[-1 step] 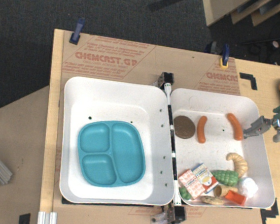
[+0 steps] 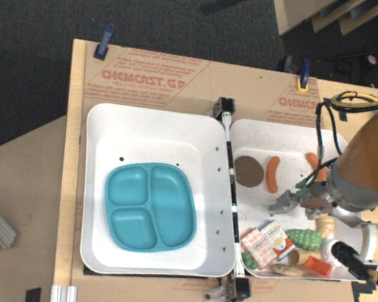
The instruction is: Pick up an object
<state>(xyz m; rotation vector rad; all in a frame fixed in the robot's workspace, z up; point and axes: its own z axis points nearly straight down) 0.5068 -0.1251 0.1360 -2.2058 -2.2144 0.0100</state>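
The right bin point(image 2: 263, 134) holds a brown round patty point(image 2: 248, 170), an orange sausage point(image 2: 272, 174), another small orange piece point(image 2: 311, 159), a pink-and-white carton point(image 2: 268, 243), a green bumpy vegetable point(image 2: 304, 238), a red piece point(image 2: 317, 266) and a cream-coloured piece point(image 2: 325, 225). My gripper point(image 2: 284, 206) hangs low over the middle of this bin, just right of the sausage and above the carton. Nothing shows between its fingers. The grey arm with its orange band point(image 2: 374, 161) covers the bin's right side.
The left bin point(image 2: 109, 129) holds a teal tray with three compartments point(image 2: 151, 205). A black divider bar point(image 2: 228, 166) runs between the bins. Blue point(image 2: 105, 39) and yellow point(image 2: 304, 76) clamps sit on the bench's far edge. Cables loop at the upper right.
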